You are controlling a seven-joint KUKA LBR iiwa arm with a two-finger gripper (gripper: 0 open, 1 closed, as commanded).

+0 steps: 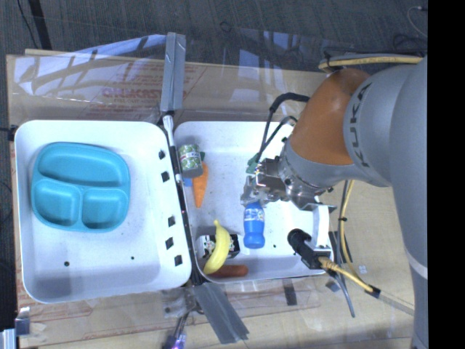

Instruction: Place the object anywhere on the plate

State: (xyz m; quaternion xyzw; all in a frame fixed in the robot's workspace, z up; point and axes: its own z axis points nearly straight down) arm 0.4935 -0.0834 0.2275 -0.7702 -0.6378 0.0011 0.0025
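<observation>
**Inspection: arm over right bin, plate in left bin**

Legible writing: the letters "KUKA" run down the grey arm [378,122] beside its orange band. Faint reddish print shows on the tabletop [94,86] behind the bins, too blurred to read. The labels on the blue bottle and the green can are too small to read.

Gripper [256,193]: positioned over the right bin [225,140], directly above the cap end of the blue bottle [253,227]. The bottle's top meets the gripper's underside, but the view does not show the fingers clearly; whether they are open, closed or gripping the bottle cannot be told.

Right bin contents: the blue bottle lies near the middle; a green can [190,158] and an orange carrot [199,184] sit close together by the left wall; a banana [215,251] rests at the front left corner, touching a dark object [231,244], with a reddish sausage-shaped item [231,271] just in front.

Left bin [43,267]: holds the blue three-compartment plate [80,186] at its rear left, well apart from all the objects
</observation>
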